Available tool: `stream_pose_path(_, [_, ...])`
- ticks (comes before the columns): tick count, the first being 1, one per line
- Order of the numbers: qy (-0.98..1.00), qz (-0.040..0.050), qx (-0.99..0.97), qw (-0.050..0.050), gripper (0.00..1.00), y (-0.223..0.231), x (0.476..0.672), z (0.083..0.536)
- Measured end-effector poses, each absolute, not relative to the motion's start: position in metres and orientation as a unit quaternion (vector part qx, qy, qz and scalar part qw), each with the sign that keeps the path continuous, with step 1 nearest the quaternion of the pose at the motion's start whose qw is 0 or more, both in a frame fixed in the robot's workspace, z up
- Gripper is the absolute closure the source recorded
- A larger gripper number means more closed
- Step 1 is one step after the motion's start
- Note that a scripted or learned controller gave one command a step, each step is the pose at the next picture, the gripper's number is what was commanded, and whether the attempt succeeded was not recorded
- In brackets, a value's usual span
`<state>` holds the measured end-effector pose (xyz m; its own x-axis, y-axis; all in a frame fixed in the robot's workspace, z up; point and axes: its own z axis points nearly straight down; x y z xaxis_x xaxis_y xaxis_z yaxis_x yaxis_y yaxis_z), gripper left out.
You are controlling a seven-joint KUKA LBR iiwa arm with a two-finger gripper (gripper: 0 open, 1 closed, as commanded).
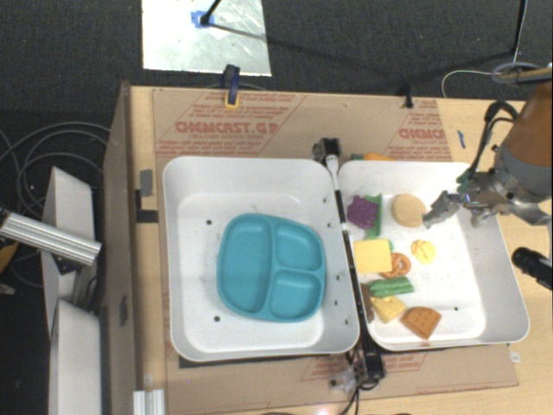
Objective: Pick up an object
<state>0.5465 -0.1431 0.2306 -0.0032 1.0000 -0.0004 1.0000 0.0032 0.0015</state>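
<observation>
I see the metal two-finger claw point(438, 211) above the right white bin point(497, 271); its grip state I cannot tell. A round tan bread roll point(408, 209) sits just left of it.

Arm point(527, 158) above right bin point(497, 271) of toy food point(380, 262).

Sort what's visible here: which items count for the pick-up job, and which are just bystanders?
Job-related:
- gripper, over the right bin
- pick candidates in that bin: tan bun, purple grapes, yellow cheese slice, waffle, small yellow piece

Just lying about:
- left bin holding a blue divided plate
- clamp on the bench's far edge
</observation>
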Motion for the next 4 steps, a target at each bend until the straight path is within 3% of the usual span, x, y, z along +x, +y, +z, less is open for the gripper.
stream_pose_path(1, [0.706, -0.0007, 0.708, -0.003, 0.00, -0.148, 0.515, 0.084])
stream_pose_path(2, [0.709, 0.0025, 0.705, 0.003, 0.00, -0.158, 0.572, 0.088])
stream_pose_path(3, [0.709, 0.0022, 0.705, 0.004, 0.00, -0.202, 0.669, 0.087])
stream_pose_path(4, [0.707, 0.0000, 0.707, 0.000, 0.00, -0.207, 0.615, 0.126])
